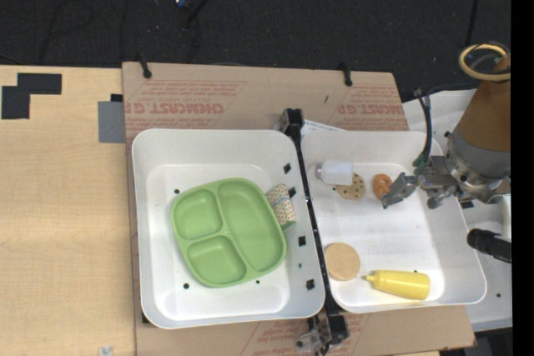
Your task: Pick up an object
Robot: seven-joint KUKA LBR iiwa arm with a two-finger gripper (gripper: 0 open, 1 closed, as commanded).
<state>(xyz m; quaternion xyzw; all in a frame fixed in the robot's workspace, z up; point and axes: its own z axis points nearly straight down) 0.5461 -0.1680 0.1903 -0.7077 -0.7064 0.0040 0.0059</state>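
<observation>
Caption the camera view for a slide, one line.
KUKA arm's tool hovers in right bin near orange piece; green divided plate in left bin.

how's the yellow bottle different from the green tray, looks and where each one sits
The yellow bottle is a slim squeeze bottle lying on its side; the green tray is broad, flat and split into three compartments. The bottle takes up a small patch near the front of the right bin, while the tray covers much of the left bin's floor. A small patterned object lies against the tray's edge; nothing touches the bottle. Both rest in white bins.

The patterned object (282, 204) is half hidden behind the green tray (227, 231).
</observation>
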